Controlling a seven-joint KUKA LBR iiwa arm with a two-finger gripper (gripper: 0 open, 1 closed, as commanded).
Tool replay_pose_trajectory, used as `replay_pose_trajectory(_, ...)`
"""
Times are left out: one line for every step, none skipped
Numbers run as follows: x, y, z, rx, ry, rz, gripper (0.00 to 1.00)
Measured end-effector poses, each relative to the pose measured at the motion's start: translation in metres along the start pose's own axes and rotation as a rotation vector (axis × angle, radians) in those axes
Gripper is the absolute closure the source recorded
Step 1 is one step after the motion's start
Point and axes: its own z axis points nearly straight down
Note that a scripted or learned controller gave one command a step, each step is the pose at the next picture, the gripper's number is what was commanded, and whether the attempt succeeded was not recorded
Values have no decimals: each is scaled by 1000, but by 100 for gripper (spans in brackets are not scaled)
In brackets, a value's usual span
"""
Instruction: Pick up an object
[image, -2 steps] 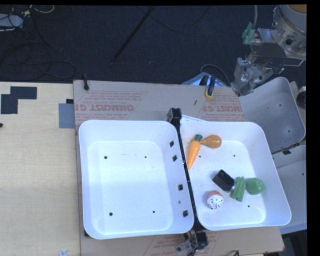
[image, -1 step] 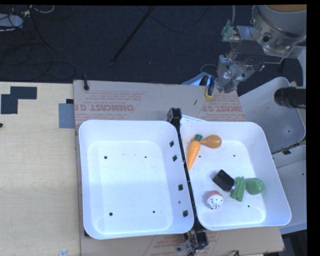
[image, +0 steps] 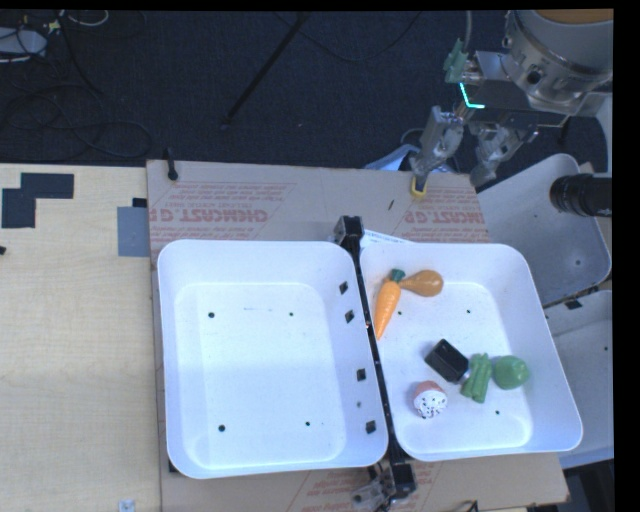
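The right bin holds several objects. An orange carrot lies near the divider beside an orange-brown pear-shaped piece. Further forward are a black block, a green vegetable piece touching a rounder green piece, and a small white-and-red spotted ball. My gripper hangs high behind the right bin's far edge, above the cardboard, well away from every object. It is open and nothing sits between its fingers.
The left bin is white with small dark holes in its floor. A black clip strip joins the two bins. Cardboard lies under both, on a wooden bench. Arm hardware fills the right side.
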Motion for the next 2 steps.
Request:
replay_pose_trajectory(1, 0, -9, 3, -1, -4, 100)
replay_pose_trajectory(1, 0, -9, 4, -1, -5, 0)
